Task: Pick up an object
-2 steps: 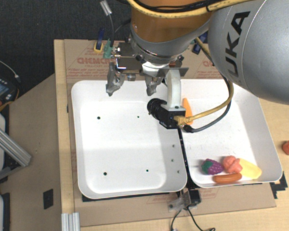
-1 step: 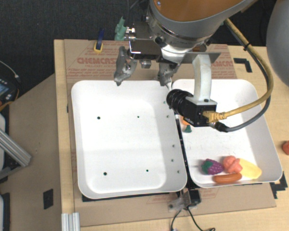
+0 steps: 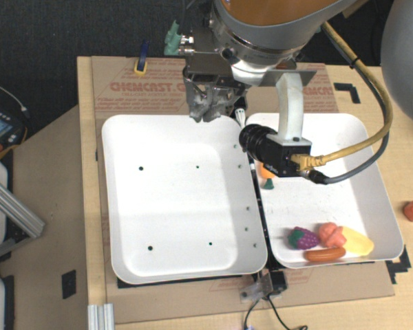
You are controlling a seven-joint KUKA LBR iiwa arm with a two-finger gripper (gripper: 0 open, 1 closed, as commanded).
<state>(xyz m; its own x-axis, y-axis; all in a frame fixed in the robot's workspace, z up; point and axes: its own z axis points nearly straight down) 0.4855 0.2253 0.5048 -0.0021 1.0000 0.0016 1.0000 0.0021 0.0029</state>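
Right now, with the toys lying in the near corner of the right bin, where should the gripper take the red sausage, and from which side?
Grip the red sausage across its middle, coming straight down. It lies flat and long along the bin's near wall, so the fingers should close across its narrow width. The yellow piece and purple grapes crowd it.

Arm (image 3: 275,5): big rounded grey housing with a wide orange band, lighter grey ring below. Dark metal gripper (image 3: 208,107) block underneath, silvery scuffed fingertips. White bracket (image 3: 290,108) runs down to a black cylindrical camera-like module (image 3: 270,150). Tan cable (image 3: 372,126) loops from the arm to a yellow-and-black plug at that module. Small green connector (image 3: 172,38) and thin black wires near the wrist.
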